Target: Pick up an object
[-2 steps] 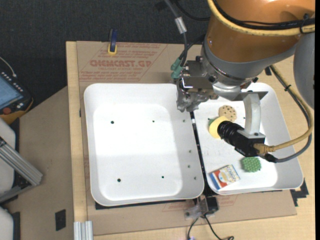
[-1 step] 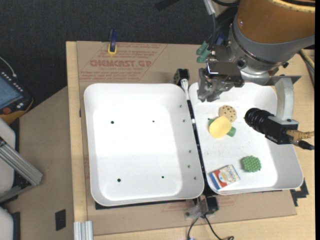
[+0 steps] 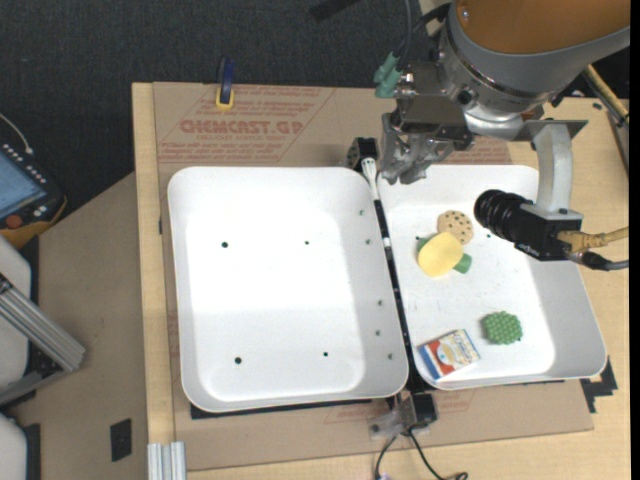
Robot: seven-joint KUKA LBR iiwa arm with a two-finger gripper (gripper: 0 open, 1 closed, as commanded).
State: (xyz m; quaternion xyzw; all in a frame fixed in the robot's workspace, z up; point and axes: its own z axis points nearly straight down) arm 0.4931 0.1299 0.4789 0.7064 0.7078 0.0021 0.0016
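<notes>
One gripper [image 3: 400, 168] hangs above the right bin's [image 3: 560, 358] far-left corner, its opening impossible to tell.

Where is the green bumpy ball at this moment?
The green bumpy ball lies in the right bin, toward its near edge, just right of the small snack box.

Dark carpet [image 3: 120, 28] lies far and left; a brown board [image 3: 250, 118] bears red print, with a clamp [image 3: 226, 86] at its far edge.
</notes>
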